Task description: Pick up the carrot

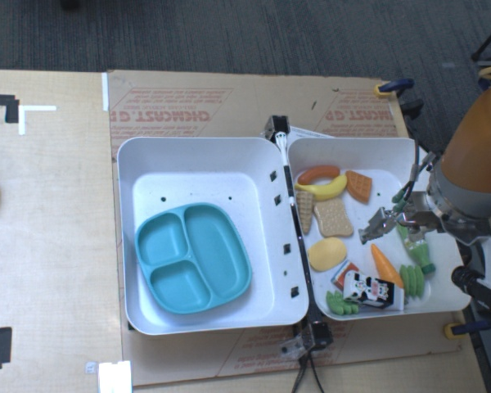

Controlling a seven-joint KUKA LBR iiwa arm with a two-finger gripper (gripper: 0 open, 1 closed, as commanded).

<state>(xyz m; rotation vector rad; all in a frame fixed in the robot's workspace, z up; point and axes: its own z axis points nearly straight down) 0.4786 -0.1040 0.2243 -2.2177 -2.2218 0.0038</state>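
The carrot (pixel 384 263) lies in the right white bin (pixel 356 155), near its front right. Its orange body points up-left and its green leafy top (pixel 412 277) points down-right. My gripper (pixel 377 227) hangs over the same bin, just above and slightly left of the carrot's tip. The carrot rests on the bin floor, apart from the gripper. The grey arm with its orange band (pixel 477 142) reaches in from the right.
Around the carrot are a black-and-white box (pixel 368 289), green pods (pixel 340 303), a green vegetable (pixel 419 255), a yellow lump (pixel 327 253), bread slices (pixel 334 217), a banana (pixel 325 189) and an orange wafer (pixel 359 186). The left bin (pixel 147 158) holds a blue divided plate (pixel 193 257).
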